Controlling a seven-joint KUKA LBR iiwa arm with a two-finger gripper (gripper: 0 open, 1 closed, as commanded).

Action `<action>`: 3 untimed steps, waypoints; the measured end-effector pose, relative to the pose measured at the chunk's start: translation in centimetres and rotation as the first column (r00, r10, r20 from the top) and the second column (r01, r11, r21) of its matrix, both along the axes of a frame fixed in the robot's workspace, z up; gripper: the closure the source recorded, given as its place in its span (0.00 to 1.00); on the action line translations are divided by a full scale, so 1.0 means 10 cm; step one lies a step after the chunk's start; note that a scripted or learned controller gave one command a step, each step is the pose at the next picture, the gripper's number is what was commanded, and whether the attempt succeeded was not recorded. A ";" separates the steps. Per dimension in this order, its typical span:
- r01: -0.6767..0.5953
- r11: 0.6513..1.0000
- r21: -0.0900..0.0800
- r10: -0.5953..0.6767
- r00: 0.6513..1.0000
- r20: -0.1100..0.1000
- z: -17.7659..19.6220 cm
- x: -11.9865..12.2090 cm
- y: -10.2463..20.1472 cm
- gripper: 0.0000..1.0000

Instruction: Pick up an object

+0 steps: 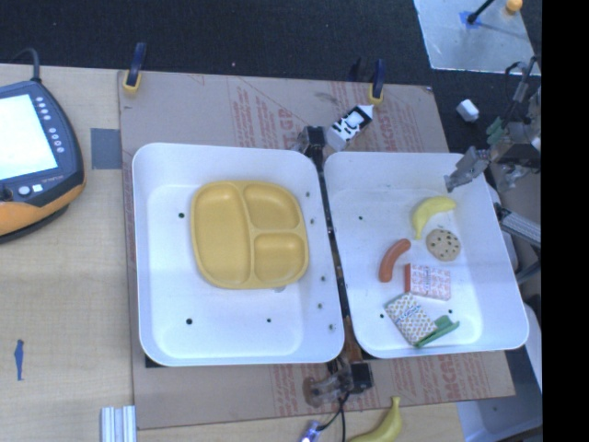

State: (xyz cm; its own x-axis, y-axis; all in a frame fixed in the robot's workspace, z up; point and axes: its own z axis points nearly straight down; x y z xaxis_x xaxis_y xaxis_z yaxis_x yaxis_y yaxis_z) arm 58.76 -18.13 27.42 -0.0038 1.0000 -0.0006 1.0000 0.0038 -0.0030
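The right bin (368,182) holds several small items. A yellow toy banana (432,212) lies near its upper right, with a round cookie (443,244) just below it. A red sausage (394,259) lies left of the cookie. Lower down are a pink wafer (431,282), a patterned packet (409,319) and a green piece (438,331). My gripper (464,169) hangs at the bin's upper right edge, up and to the right of the banana and apart from it. The arm behind it is mostly cut off at the right.
The left bin (166,320) holds a yellow divided plate (248,234). A tablet controller (32,159) lies at the far left of the bench. Another banana (382,424) lies below the bins at the front. Clamps (376,79) hold the cardboard at the back.
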 end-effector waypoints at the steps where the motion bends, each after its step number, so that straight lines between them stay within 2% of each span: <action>1: -0.002 1.000 0.000 0.002 1.000 -0.003 -1.83 0.03 0.32 0.00; 2: -0.002 1.000 0.000 0.002 1.000 -0.002 -1.83 -0.33 0.75 0.00; 3: -0.006 1.000 -0.002 0.006 1.000 -0.003 -1.73 -0.33 0.74 1.00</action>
State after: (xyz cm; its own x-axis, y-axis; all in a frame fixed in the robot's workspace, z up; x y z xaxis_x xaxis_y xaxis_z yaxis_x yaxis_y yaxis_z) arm 55.50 -10.72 10.16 -0.0098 0.9999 -0.0026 0.9999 0.0097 -0.0061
